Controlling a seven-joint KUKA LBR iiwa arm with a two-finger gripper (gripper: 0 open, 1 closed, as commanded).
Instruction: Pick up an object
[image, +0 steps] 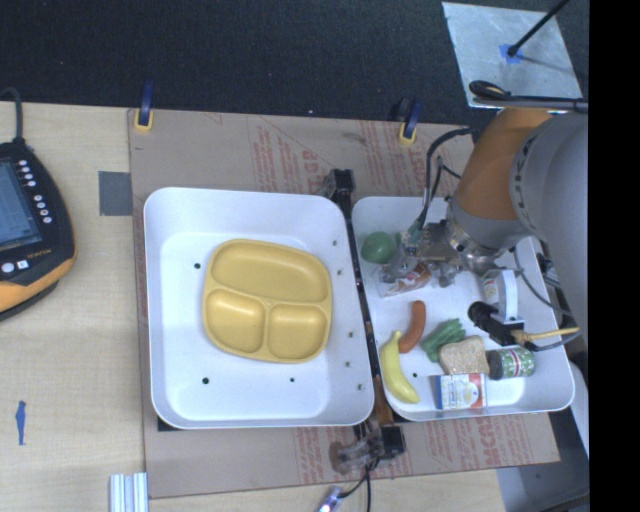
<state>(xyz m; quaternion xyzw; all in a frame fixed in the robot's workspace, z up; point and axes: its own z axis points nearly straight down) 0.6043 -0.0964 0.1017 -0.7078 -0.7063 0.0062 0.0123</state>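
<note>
My gripper is down in the right bin, near its back left part, with the grey arm and orange band rising behind it to the right. A green round fruit lies just left of the gripper. Below it lie a red-brown sausage, a yellow banana, a green vegetable, a slice of bread, a small carton and a dark bottle. Something reddish lies under the fingers, too small to identify.
The left bin holds a yellow divided plate. A black and orange teach pendant lies at the far left of the bench. Cables run beside the arm at the right bin's right side.
</note>
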